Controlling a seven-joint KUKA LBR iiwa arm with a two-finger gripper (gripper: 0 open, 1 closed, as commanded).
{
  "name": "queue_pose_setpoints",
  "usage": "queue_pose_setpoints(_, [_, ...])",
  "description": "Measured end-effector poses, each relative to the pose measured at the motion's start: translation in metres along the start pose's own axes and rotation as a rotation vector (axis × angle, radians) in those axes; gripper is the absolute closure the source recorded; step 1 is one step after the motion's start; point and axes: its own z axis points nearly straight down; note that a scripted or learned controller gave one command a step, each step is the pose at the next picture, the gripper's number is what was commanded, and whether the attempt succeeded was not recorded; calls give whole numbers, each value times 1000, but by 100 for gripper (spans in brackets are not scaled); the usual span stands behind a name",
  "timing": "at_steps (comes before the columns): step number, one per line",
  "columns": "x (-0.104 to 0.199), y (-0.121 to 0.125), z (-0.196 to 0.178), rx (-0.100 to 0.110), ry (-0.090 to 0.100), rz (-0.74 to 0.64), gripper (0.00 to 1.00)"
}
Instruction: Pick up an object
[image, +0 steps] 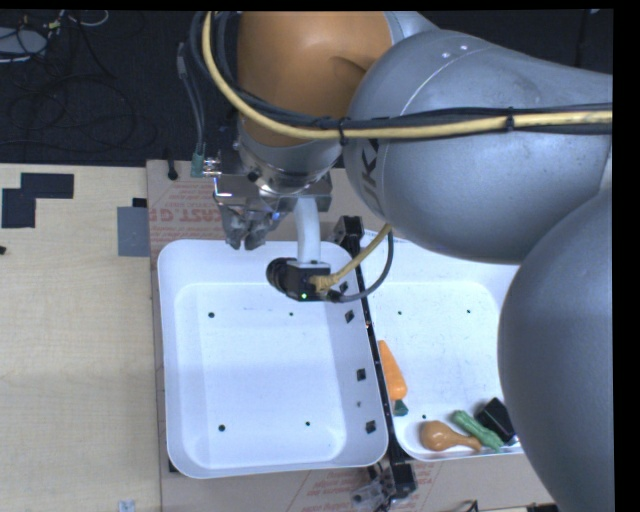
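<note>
Camera view: carrot (392, 372) far from fingers (246, 232)

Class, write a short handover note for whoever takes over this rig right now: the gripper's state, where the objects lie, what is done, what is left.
Gripper: over the back rim of the left bin, nothing visible between its fingers; open or shut is unclear.
Objects: all in the right bin, near its front edge: orange carrot, tan gourd-shaped toy, green piece, black block.
Done: no object picked up yet.
Left: move the arm over the right bin, grasp one object and lift it.
</note>
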Motion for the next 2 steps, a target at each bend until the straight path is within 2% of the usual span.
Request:
queue_pose_setpoints(1, [0,-44,-26,-5,4,-3,100])
queue_pose_setpoints(2, [0,-1,71,0,0,1,100])
